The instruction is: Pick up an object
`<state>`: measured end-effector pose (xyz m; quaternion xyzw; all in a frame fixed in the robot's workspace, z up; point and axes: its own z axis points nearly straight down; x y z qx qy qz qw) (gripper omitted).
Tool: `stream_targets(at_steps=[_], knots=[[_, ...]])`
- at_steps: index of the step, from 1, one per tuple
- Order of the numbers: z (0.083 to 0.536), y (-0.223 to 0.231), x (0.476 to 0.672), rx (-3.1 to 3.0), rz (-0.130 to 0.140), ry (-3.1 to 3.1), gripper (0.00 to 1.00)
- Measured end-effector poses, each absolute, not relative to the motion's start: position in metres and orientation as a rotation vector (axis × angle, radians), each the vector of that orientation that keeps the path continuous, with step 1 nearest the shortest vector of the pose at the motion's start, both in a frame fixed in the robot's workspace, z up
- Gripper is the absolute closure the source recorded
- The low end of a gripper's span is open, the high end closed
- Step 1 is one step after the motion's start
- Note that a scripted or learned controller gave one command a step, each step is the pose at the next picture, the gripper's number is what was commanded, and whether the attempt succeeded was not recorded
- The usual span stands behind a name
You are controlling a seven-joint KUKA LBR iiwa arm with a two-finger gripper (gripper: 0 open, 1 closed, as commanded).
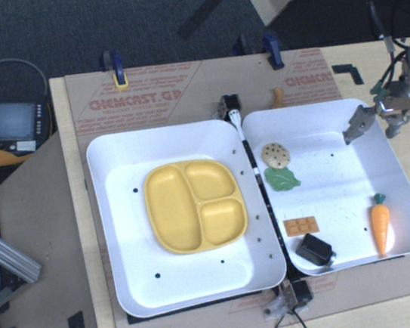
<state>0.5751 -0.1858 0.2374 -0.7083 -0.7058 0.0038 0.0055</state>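
Tool [370, 121] hovers at right bin's [335, 113] upper right rim, fingers spread, gripping nothing. Carrot [381, 225] lies below it toward the near right corner, long axis roughly up-down, leaf end nearest tool, close to right wall. Cookie [275, 156], leaf [281, 179] sit left; bare floor between.
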Motion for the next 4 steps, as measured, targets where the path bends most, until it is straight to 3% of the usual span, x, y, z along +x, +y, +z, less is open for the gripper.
stream_targets(at_steps=[1, 4], knots=[[0.245, -0.185, 0.578, -2.222, 0.000, -2.222, 0.00], [0.082, -0.184, 0.567, -2.218, 0.003, -2.219, 0.00]])
